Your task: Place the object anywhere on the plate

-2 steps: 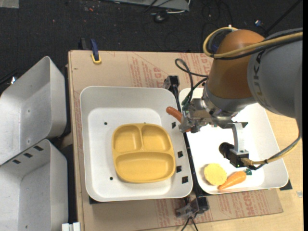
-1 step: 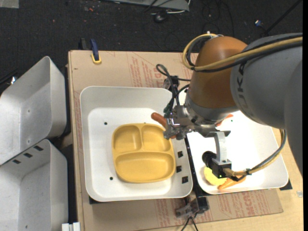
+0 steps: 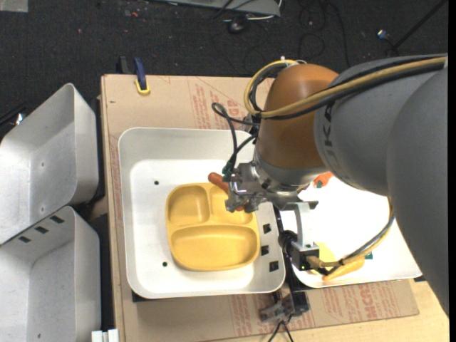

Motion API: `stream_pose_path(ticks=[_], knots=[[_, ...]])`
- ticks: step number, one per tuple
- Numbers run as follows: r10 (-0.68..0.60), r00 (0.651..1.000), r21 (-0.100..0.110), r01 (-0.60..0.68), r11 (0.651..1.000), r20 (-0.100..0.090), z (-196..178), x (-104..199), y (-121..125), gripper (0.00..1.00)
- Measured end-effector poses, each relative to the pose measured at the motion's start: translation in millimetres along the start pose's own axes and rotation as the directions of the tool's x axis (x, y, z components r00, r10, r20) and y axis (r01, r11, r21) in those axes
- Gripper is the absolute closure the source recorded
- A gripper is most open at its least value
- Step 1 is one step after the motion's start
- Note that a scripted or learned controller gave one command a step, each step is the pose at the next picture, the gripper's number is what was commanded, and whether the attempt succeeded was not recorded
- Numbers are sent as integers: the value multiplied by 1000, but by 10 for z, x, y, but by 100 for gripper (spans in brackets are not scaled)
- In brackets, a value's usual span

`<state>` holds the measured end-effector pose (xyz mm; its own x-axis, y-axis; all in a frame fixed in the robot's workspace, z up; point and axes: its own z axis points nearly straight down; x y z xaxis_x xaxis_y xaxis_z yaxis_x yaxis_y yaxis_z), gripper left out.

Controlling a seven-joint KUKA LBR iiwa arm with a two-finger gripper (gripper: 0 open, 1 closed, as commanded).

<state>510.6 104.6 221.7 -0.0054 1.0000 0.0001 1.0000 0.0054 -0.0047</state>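
From left: yellow plate [image 3: 211, 228] sits in the left bin [image 3: 135, 191]. My tool [image 3: 239, 194] hangs over its upper-right edge, an orange object [image 3: 216, 179] just up-left of it, possibly in the grip. Can't tell tool state; arm blocks it.

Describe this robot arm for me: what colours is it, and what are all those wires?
The arm is a thick, smooth grey tube ending in a rounded orange band. Yellowish and black cables run along it and loop around the wrist. Below sits a small dark metal claw, partly hidden beneath the wrist.
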Motion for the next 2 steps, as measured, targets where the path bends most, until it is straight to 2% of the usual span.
stream_pose_path(ticks=[1,2], knots=[[7,1000,-3,-7,1000,1,-39,-90,0,100],[6,1000,-4,-6,1000,0,-39,-88,1,0]])
